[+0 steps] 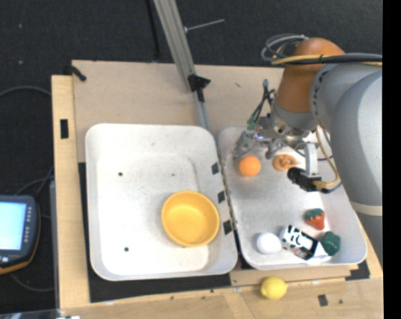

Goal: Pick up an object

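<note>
Over the far end of the right-hand bin (267,205): the end effector (252,146), hanging from the grey arm (350,125) with its orange band (300,85). Open or closed: impossible to tell from this angle.

Just on the near side of the end effector, close under it and perhaps touching: an orange ball (249,167), resting on the bin floor, not seen gripped. Beside the end effector, toward the arm: a second orange thing (283,161), partly hidden, shape unclear.

Well away from the end effector, at the near end of the same bin: a small red thing (313,216), a green thing (330,243), a black-and-white thing (299,240) just beside the green one, and a white ball (267,242) touching or nearly touching the black-and-white one. Farther still, past the bin's near rim, on the bare bench (121,92): a yellow ball (273,288).

Off to the view's left of the end effector and nearer the camera, in the left-hand bin (121,151): a yellow bowl (190,218), upright, close to the side nearest the right-hand bin.
</note>
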`<control>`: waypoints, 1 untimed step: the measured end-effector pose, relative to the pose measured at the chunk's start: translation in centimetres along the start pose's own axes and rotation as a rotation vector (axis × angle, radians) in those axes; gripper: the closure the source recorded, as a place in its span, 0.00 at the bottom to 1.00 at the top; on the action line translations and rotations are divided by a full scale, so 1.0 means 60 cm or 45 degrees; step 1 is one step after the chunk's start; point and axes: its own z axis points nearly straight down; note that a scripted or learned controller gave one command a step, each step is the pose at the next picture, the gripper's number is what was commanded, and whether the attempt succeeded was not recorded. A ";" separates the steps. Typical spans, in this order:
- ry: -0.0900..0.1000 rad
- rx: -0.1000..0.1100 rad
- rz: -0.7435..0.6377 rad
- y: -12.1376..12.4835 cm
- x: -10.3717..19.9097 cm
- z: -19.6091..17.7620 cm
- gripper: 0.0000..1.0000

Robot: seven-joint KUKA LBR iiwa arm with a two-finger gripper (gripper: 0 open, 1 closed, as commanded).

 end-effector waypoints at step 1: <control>-0.001 -0.003 0.003 0.000 -0.003 0.028 0.00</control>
